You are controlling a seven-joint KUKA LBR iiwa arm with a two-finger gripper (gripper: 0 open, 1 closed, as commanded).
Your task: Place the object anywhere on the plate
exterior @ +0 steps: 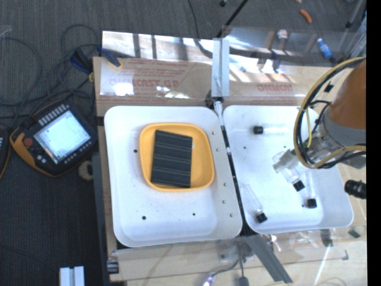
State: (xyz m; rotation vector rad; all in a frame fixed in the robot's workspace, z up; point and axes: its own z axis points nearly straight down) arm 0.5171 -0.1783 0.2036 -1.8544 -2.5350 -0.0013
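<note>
The dark ribbed rectangular block already lies flat on the yellow plate, near the plate's middle, with yellow rim showing on every side of it. The plate sits in the left white bin. Judged from how things lie, the placing itself looks done; what seems left is only for the arm to draw clear.

The arm reaches in from the right, over the right white bin, well apart from the plate. The gripper hangs low over that bin, pale and translucent against the white floor; nothing can be seen between its fingers, and whether they are spread or closed I cannot tell from this view.

Counted: two white bins side by side on the counter, one yellow plate, one dark block, one arm. A few small black bits lie scattered in the right bin, among them one at the far side. A teach pendant with a lit screen lies on the floor to the left.
</note>
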